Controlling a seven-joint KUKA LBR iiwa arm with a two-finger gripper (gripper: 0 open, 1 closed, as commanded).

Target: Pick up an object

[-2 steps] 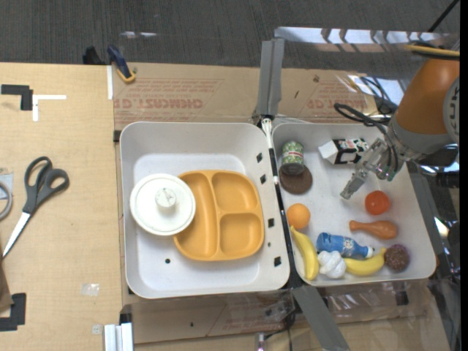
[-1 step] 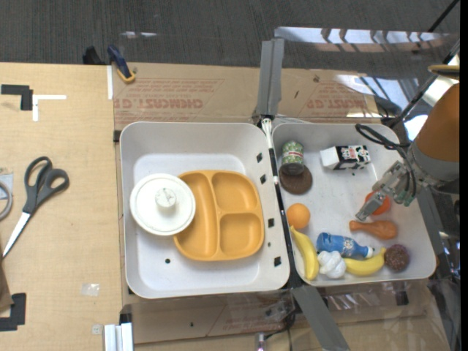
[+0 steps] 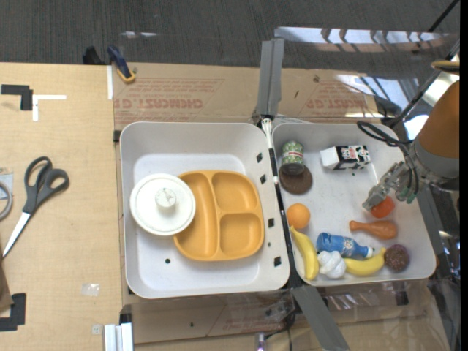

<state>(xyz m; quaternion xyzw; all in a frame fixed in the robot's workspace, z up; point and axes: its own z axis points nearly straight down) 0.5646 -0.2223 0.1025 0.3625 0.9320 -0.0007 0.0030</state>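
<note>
Gripper low in right bin, fingers' spread: cannot tell; tomato just under tips, drumstick beyond; judgement: centre tomato, then close gently

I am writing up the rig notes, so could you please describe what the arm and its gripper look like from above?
The arm enters from the right edge as a rounded orange band above grey wrist parts. Black cables loop beside the wrist. The gripper is small and metallic grey, with a mechanical, linked look; its finer detail is too blurred to tell.
</note>
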